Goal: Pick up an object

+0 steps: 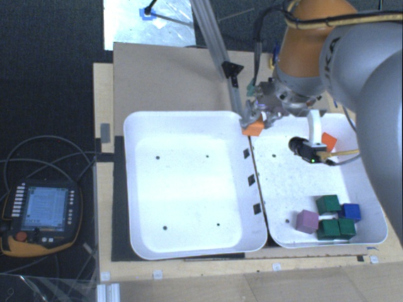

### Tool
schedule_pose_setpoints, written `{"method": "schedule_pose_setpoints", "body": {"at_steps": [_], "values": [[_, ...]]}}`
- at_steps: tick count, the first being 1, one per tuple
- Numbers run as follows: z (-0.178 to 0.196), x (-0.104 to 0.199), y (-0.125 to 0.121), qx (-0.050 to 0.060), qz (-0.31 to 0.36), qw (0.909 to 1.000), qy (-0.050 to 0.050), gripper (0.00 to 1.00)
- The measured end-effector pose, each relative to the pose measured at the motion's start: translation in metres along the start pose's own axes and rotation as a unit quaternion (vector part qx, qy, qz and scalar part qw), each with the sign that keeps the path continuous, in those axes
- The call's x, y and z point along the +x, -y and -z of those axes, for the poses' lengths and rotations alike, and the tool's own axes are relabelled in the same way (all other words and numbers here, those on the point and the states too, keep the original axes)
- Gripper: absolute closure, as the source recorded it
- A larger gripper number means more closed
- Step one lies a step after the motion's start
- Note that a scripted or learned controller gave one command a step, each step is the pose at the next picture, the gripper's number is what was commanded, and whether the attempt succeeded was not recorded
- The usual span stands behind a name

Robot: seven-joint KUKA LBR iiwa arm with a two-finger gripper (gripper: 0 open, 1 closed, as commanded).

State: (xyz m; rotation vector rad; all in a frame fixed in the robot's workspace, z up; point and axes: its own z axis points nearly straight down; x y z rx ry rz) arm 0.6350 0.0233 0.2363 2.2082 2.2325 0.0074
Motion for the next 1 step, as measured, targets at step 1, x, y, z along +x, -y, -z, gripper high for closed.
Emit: {"method": "schedule_pose_setpoints", "body": {"at_steps": [1], "values": [[0.0071,0.0462,-0.0173,0.0,-0.001,1.0,0.0,1.0]]}}
